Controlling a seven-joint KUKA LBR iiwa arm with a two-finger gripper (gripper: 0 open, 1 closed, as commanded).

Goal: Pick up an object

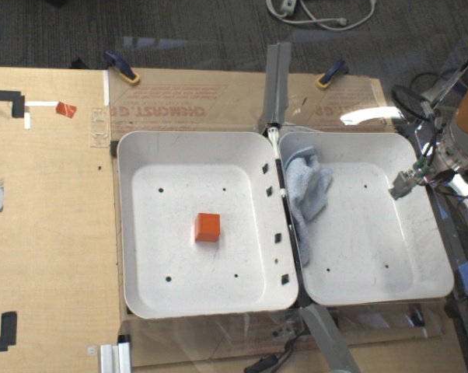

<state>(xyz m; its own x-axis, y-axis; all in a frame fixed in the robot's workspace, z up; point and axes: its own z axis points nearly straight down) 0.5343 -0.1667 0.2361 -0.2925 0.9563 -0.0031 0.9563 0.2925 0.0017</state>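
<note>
While gripper (403, 183) hangs at right bin's (374, 286) 3 o'clock, grasp state unreadable.
Target orange cube (207, 228), left bin (141, 247); descend centred, square.

Two bins sit side by side on the desk (47, 208), touching along their inner walls. The block (207, 228) lies in the left bin (141, 278), near its middle. The cloth (306, 186) lies in the right bin (374, 286), against its left wall. The end effector (403, 183) hangs over the right bin's right side, well apart from the cloth.
</note>
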